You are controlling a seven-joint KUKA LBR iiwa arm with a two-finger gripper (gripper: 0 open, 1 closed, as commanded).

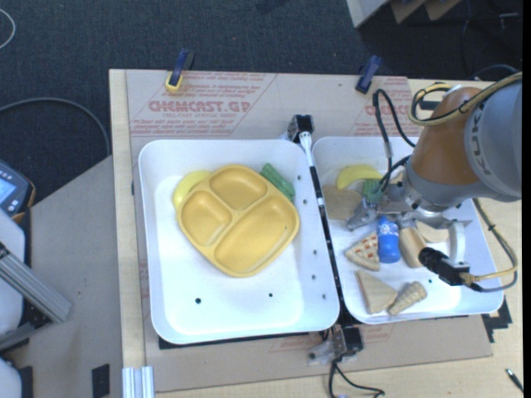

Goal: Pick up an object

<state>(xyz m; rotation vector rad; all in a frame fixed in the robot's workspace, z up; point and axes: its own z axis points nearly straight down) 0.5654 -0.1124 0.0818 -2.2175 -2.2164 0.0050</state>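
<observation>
My gripper (375, 214) hangs low over the middle of the right bin (489, 301), with the grey arm and its orange band reaching in from the right. Just below it stands a small blue bottle (387, 241) with a white cap. A pizza slice (364, 253) lies to the left of the bottle and a tan bread roll (411, 245) to its right. A yellow banana (357, 175) lies at the back of this bin, close to the gripper. An ice-cream cone (405, 298) and a tan wedge (372, 290) lie at the front. The arm hides part of the bin.
The left bin (162, 247) holds a yellow divided plate (241, 219), which lies over a yellow round piece (186, 188) and next to a green piece (279, 181). A ridge with black clips separates the bins. Cardboard underlies both.
</observation>
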